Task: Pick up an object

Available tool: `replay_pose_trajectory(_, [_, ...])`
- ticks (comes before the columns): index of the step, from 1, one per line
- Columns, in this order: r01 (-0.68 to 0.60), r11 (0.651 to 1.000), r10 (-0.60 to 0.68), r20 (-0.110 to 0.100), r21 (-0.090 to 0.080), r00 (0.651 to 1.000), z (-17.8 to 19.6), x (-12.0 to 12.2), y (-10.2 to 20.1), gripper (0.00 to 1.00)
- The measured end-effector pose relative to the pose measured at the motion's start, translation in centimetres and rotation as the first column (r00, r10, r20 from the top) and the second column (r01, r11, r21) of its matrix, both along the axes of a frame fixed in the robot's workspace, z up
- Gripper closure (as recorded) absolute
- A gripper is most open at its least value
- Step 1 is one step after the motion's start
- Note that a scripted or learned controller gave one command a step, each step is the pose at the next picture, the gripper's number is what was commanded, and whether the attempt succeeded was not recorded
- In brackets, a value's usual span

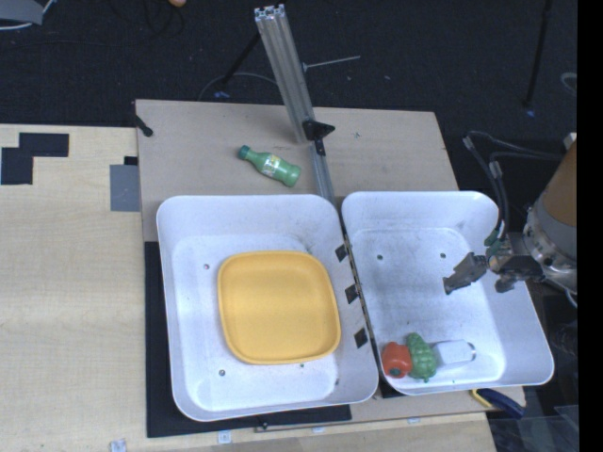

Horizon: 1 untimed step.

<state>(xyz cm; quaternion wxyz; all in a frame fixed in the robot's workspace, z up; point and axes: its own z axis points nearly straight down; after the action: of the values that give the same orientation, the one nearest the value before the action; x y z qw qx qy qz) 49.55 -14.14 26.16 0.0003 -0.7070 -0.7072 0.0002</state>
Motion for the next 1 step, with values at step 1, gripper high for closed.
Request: replay_pose_trajectory(1, [0.0,1.0,0.0,-0.003,0.0,1.0,-4.35,0.43,0.27,0.0])
